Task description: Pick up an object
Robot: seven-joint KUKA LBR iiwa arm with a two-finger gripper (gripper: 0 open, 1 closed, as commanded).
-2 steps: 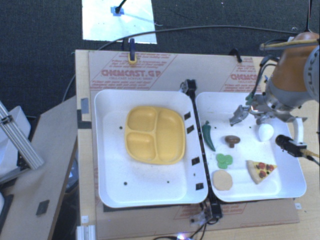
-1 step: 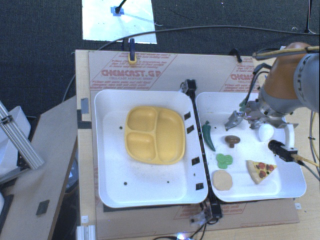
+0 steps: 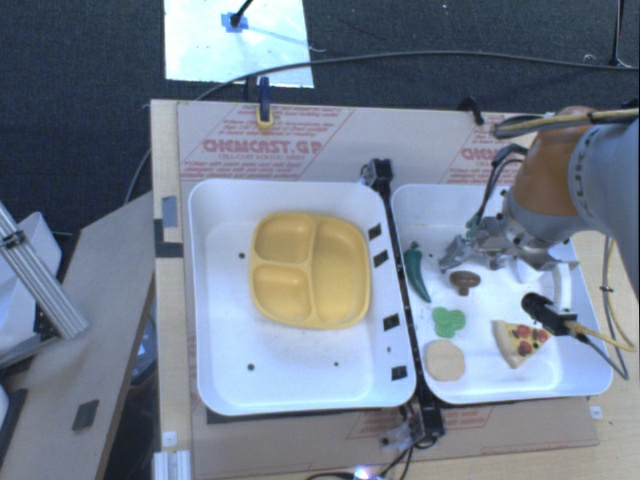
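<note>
Brown, the small mushroom-shaped toy lies in the right bin, at six o'clock from the gripper hovering just above it. Whether the pincer is released cannot be told. The nearby green chilli could be clipped instead.

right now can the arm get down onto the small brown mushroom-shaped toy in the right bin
Probably yes: the small brown mushroom-shaped toy lies in the open, apart from the green pepper toy, with the tool just above it.
</note>
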